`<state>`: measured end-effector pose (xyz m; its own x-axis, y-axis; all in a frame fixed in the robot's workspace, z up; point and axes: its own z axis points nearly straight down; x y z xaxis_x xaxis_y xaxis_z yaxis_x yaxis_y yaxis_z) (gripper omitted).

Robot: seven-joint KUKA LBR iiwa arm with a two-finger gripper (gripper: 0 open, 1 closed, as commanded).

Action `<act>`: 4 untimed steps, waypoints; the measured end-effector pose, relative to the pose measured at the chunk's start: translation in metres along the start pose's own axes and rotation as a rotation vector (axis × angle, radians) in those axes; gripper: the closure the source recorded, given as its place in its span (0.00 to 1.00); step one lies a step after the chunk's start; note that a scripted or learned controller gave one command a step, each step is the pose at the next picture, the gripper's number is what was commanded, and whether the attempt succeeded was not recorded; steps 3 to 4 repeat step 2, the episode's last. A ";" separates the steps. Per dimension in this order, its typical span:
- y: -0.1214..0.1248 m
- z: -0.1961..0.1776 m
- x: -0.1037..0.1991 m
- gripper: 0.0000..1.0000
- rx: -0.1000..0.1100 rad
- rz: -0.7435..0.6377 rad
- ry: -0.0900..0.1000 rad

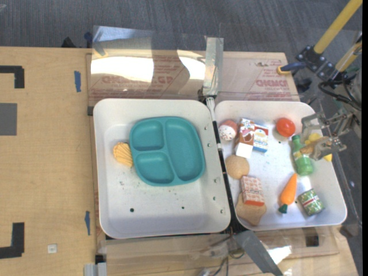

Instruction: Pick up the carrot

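- Currently, the carrot point(289, 190) lies in the right bin point(330, 180), toward the 5 o'clock part of its floor, tilted with the orange body up and the green tip down.
- A green-labelled can point(311, 202) sits just beside the carrot at 4 o'clock; a green bottle point(301, 157) stands near it at 1 o'clock.
- A red tomato point(284, 126) rests at the 12 o'clock side of the right bin, with a small carton point(253, 137) and a pink-and-white round item point(227, 131) at 10 o'clock.
- A tan bread roll point(236, 166), a pink box point(252, 190) and a flat tan piece point(250, 211) occupy the 7 to 9 o'clock side.
- The left bin point(115, 211) carries a teal divided plate point(167, 150), with a yellow shell-shaped item point(122, 153) touching the plate edge at 9 o'clock.
- The claw point(322, 135) is at the 3 o'clock rim of the right bin, well apart from the carrot; its metal parts blur together, so I cannot tell how it is set or whether it has anything in it.
- Both bins rest on the brown surface point(40, 154).
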<state>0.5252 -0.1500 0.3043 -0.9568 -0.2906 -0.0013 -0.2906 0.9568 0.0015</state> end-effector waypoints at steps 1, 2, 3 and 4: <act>-0.067 -0.109 -0.050 1.00 0.008 -0.049 -0.009; -0.040 0.031 0.000 1.00 -0.004 -0.044 0.005; -0.040 0.031 0.000 1.00 -0.004 -0.044 0.005; -0.040 0.031 0.000 1.00 -0.004 -0.044 0.005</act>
